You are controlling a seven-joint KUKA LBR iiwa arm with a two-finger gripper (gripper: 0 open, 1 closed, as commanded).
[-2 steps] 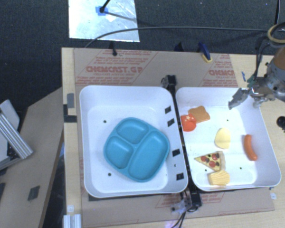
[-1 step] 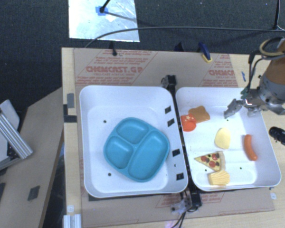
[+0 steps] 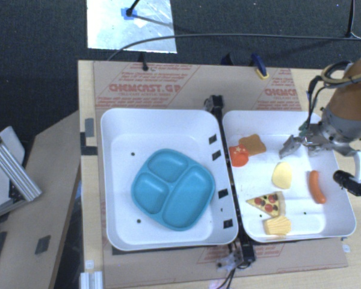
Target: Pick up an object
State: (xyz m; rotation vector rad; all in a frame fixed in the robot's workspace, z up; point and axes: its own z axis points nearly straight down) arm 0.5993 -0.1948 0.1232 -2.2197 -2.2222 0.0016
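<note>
The right bin (image 3: 340, 227) holds several toy foods. A red tomato (image 3: 239, 156) lies by its left wall, with a brown bread piece (image 3: 253, 144) just behind it. In the middle rests a pale yellow round piece (image 3: 282, 175), and an orange sausage (image 3: 316, 186) lies to its right. A pizza slice (image 3: 268, 203) and a yellow wedge (image 3: 277, 226) sit near the front. My gripper (image 3: 290, 144) hangs over the back of this bin, right of the bread and behind the yellow round piece. Nothing shows in its grasp.
The left bin (image 3: 117, 161) carries a blue divided plate (image 3: 173, 188). A black clip strip (image 3: 219, 155) runs between the two bins. The grey arm with its orange band (image 3: 349, 104) enters from the right above the bin's far corner.
</note>
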